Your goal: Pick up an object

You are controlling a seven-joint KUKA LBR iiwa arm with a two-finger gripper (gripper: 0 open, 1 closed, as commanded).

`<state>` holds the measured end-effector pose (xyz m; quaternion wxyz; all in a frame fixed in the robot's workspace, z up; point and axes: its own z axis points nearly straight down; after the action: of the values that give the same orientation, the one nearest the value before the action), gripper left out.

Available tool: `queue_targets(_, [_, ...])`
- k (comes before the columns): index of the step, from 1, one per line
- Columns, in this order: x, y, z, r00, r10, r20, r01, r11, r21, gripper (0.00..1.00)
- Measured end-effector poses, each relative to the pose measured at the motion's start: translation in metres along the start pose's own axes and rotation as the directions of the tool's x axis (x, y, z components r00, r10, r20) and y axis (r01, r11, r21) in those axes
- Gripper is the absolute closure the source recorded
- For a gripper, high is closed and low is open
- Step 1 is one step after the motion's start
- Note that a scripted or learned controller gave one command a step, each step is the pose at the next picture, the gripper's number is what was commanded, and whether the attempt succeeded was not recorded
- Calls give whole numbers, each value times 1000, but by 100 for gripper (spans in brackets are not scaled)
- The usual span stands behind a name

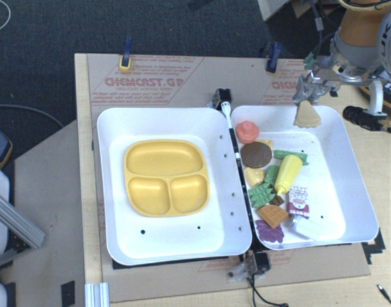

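Meanwhile the tool (pixel 308 98) pinches a tan wedge (pixel 306 116) above the toy-filled right bin (pixel 349 165)

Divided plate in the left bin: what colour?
Yellow. The divided plate shows plainly in the camera view, lying in the left bin.

Mostly plastic on a cardboard bench top

Both white bins (pixel 163 245) look like smooth, slightly glossy plastic; the yellow divided tray (pixel 165 176) in the left one is matt plastic. The printed brown board (pixel 150 82) under the bins looks like rough cardboard, and the gripper (pixel 310 89) above the right bin's far edge is bare shiny metal
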<state>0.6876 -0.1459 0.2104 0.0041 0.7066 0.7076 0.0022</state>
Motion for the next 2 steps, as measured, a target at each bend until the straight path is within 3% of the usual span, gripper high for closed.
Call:
queue_targets(1, [0, 1, -16, 1000, 1, -1, -1, 1000, 3, 100])
queue_targets(2, [47, -16, -10, 1000, -3, -5, 3, 1000, 12, 100])
